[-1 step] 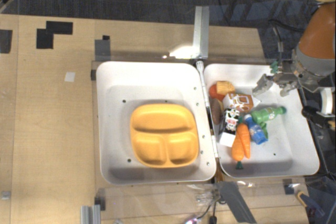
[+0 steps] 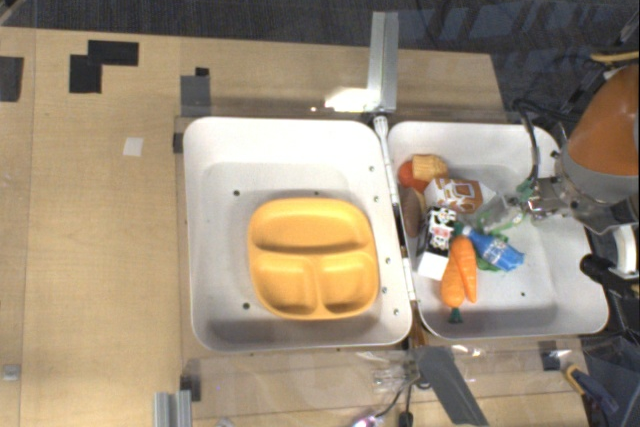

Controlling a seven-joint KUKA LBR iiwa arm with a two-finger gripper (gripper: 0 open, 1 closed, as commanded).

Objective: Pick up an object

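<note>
Bins, white, shallow, two, set side by side on a pale wooden surface (image 2: pixel 90 245). Left bin (image 2: pixel 215 215): moulded plastic, rounded corners, holding one yellow compartment tray (image 2: pixel 312 255), glossy, with one long well on its far side and two smaller wells on its near side. Right bin (image 2: pixel 560 300): same make, holding a loose heap against its left wall.

Heap contents, far to near: tan rounded piece, bread-like (image 2: pixel 430 165); red rounded item (image 2: pixel 410 177) just beside it; brown and white printed packet (image 2: pixel 458 195); small black and white carton (image 2: pixel 440 230) standing over a white card; orange toy carrot (image 2: pixel 460 272), smooth, tapered, green tip toward the near edge; blue crumpled item (image 2: pixel 498 253) touching the carrot's right side. Exact identity of the packet and the blue item: cannot tell.

Arm: grey, with orange band, entering from the right. Hand (image 2: pixel 520 205): low over the right bin, at the right edge of the heap, near the blue item and clear wrapping. Finger state: cannot tell; metal parts blur against the clutter, and nothing is visibly pinched.

Step, as judged: approach or descent on a candidate, lift not yet made. Next move calls for a settled closure on a single piece; the carrot's slick taper and the crinkled wrap look prone to slipping.
</note>
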